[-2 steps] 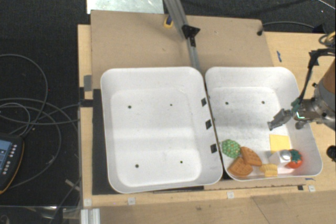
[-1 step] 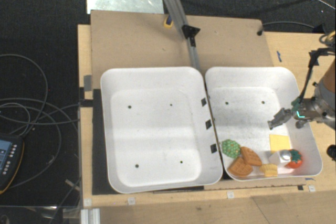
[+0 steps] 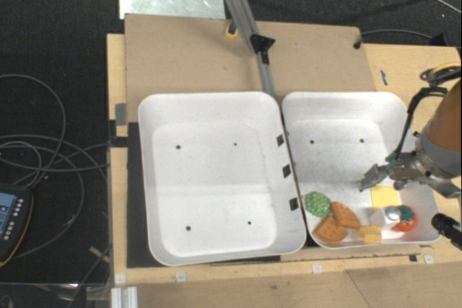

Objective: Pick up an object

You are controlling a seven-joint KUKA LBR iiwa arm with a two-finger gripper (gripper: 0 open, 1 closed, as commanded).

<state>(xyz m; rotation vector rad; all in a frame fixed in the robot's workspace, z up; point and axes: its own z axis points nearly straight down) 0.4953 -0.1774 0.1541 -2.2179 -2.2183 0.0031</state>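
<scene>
gripper [image 3: 381,177] hovering low in the right bin [image 3: 339,112], jaws spread apart, nothing between them. yellow block [image 3: 385,197] sits just beside and below the fingertips, toward the bin's near edge; a short drop nearward should reach it.
</scene>
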